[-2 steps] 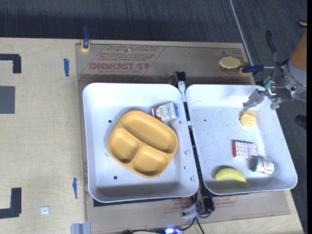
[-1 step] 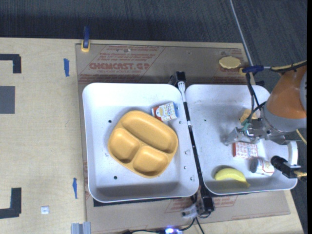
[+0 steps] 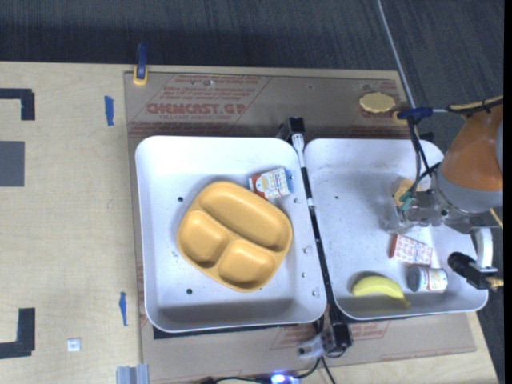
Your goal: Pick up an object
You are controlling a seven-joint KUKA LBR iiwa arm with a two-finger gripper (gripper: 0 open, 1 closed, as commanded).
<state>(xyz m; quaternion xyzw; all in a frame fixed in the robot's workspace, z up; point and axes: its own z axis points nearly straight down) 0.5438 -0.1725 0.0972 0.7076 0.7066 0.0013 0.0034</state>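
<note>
Two shallow white bins sit side by side on the bench: the left bin [image 3: 152, 214] and the right bin [image 3: 352, 190]. The left bin holds two things. One is a yellow plastic divided tray [image 3: 234, 234] with three compartments, lying near the bin's centre. The other is a small red, white and blue carton [image 3: 271, 182], just beside the tray at about its one o'clock and close to the bin's right wall.

The right bin holds three loose things, all gathered toward its five o'clock corner. One yellow banana [image 3: 379, 287] lies at about six o'clock in the bin, near the front wall. One small white and red cylindrical container [image 3: 427, 279] lies on its side just beside the banana, at the banana's three o'clock. One flat white packet with red print [image 3: 412, 250] lies just above that container, at its eleven o'clock.

The single grey arm with its orange band [image 3: 474, 154] comes in at three o'clock, and its gripper [image 3: 416, 210] hangs over the right side of the right bin, right above the flat packet, with cables trailing past it. The wrist hardware hides the fingertips, so I cannot tell how the jaws stand, nor whether they touch or grip anything.
</note>
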